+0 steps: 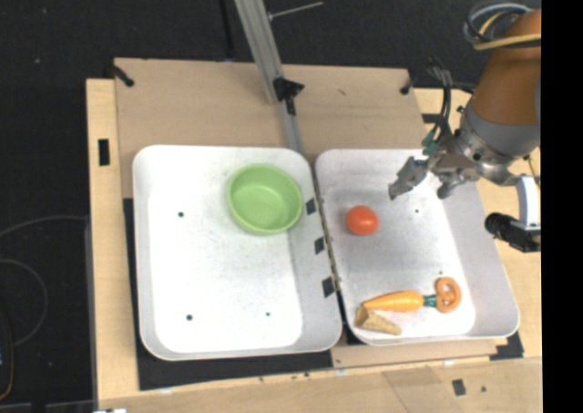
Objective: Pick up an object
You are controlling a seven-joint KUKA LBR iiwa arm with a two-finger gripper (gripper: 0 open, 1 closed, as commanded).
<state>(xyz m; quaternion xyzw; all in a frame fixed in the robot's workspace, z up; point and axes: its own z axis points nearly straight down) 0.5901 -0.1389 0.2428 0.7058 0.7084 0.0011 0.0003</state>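
In the right bin [474,247] a red tomato-like ball [362,220] lies near the left wall. Along the front wall lie an orange carrot [397,301], a tan wedge [377,321] and an orange pretzel-shaped piece [446,294]. My gripper [424,183] hangs over the back right part of this bin, up and to the right of the red ball. Its two dark fingers are spread apart and open, with nothing between them.
The left bin [182,293] holds a green bowl [264,199] near its back right corner. A grey metal rail [260,37] slants down from the top to the gap between the bins. Wooden bench surface [346,110] lies behind both bins.
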